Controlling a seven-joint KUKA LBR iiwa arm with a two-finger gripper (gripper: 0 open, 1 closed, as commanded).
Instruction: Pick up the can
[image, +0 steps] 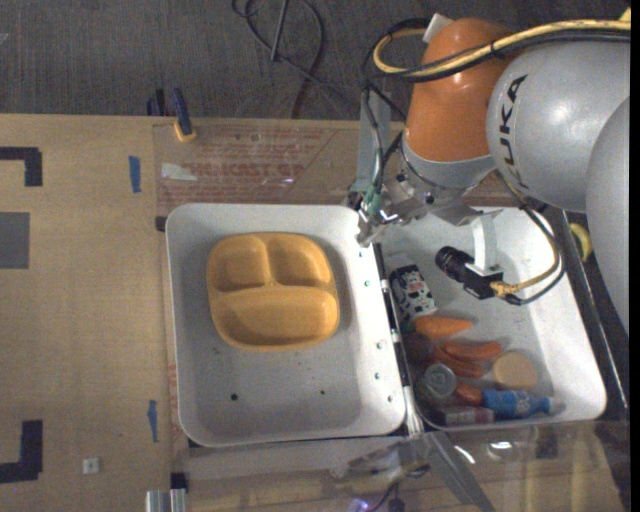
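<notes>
— Gripper (368, 232)?
— Hovering at the right bin's (578, 345) upper-left corner; grip state impossible to tell.
— Can (438, 382)?
— Lying in that bin's lower part, among toy carrot (442, 326) and bottle (515, 404); yellow divided plate (272, 290) in left bin (190, 330).

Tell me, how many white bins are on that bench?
2. The left bin holds a yellow tray; the right bin holds the small items.

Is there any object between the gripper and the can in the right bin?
Nothing visible stands between them. The gripper is at the top left corner of the right bin, and the can lies just below it by the bin's left wall. The carrot and the other items lie beyond the can.
</notes>
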